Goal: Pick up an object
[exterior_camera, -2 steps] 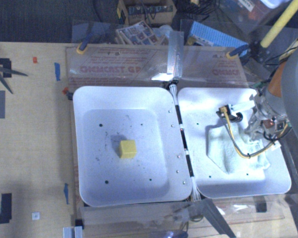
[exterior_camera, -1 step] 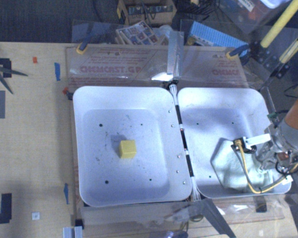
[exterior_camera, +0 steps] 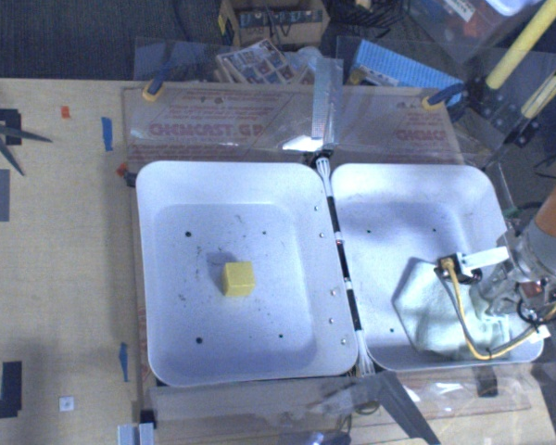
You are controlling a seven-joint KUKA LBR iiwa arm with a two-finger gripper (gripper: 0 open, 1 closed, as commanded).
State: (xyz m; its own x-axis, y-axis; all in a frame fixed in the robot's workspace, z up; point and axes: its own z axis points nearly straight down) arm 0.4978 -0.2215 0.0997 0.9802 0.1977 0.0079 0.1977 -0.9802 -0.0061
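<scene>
Gripper (exterior_camera: 500, 306) over right bin (exterior_camera: 398, 202); yellow block (exterior_camera: 239, 279) well apart, left bin (exterior_camera: 167, 211).

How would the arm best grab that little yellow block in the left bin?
Probably from straight above, fingers closing on two opposite flat sides of the yellow block. It sits alone on the left bin floor, turned slightly askew, so the gripper should rotate to match.

Bench (exterior_camera: 56, 276) bearing two white bins (exterior_camera: 167, 193)

Pale wooden bench (exterior_camera: 56, 276) (blue tape marks (exterior_camera: 107, 133)), dark floor (exterior_camera: 74, 17) beyond
</scene>
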